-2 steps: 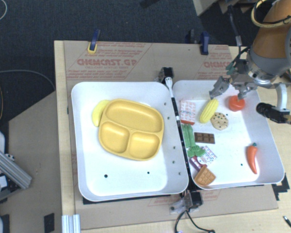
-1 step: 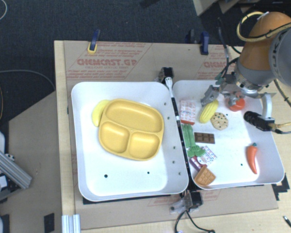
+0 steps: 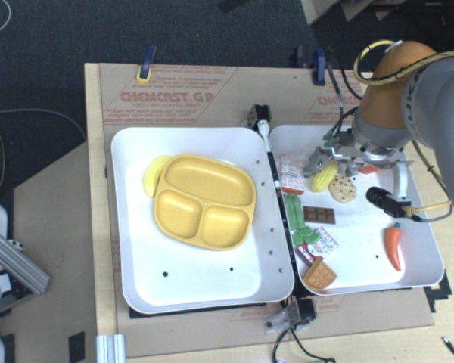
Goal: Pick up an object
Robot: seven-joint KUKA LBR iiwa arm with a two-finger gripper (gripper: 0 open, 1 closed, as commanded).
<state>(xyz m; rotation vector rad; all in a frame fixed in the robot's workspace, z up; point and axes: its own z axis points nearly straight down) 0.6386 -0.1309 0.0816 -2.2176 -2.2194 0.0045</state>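
Pale board worktop [image 3: 98,203] on dark carpet, two white bins. Left bin [image 3: 136,278] carries just a yellow divided plate [image 3: 204,201]. All the small stuff is in the right bin [image 3: 424,267].

Right bin, near to far:
- toy waffle [image 3: 320,274] at 7 o'clock, against the near rim
- toy carrot [image 3: 393,246] at 4 o'clock, well apart from the rest
- chocolate bar [image 3: 318,215] near centre
- speckled cookie [image 3: 342,189] and yellow corn-shaped piece [image 3: 324,178] at 11 o'clock, touching or nearly so

Risks: those two lie so close that a close-up could catch both, or nip the cookie's edge and flick the corn piece away. The corn piece looks rounded, so my guess is it rolls or squirts out under an off-centre pinch. It's also near the bin divider, so a knock could wedge it there.

Tool [image 3: 331,165] hangs right over the corn piece, at or just above it. Can't tell how far open it is, or whether it has hold of anything. Contact isn't clear from this angle.
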